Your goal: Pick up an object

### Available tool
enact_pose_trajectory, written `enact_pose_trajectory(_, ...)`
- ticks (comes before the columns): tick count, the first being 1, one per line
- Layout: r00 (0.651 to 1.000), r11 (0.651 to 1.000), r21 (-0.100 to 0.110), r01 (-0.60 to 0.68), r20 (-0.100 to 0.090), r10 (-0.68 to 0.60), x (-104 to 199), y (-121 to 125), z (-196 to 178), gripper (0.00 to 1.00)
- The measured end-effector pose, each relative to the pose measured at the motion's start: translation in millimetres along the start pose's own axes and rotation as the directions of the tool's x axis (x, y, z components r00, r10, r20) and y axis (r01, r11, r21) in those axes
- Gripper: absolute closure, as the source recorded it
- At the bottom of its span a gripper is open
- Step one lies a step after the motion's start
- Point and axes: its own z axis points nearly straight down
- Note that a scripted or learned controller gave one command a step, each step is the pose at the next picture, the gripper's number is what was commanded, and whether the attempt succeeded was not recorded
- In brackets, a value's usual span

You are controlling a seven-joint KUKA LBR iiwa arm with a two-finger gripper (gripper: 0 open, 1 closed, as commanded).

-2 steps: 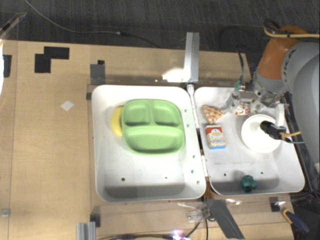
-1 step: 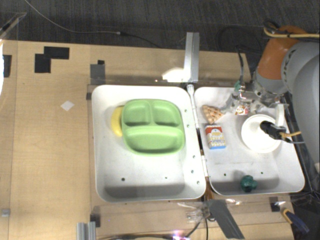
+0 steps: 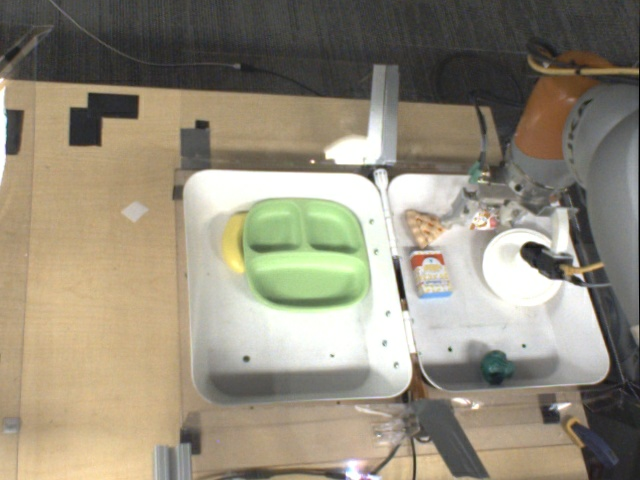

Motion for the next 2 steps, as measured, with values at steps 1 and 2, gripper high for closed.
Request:
enact_pose_trajectory(1,0.99,0.991,-0.002,-0.136,-0.023,0.136,-6,5,1,0.0)
enact_pose_trajectory(2,0.849,0.849,-0.025,-0.528,-0.022,0.528,22,4,-44,0.0)
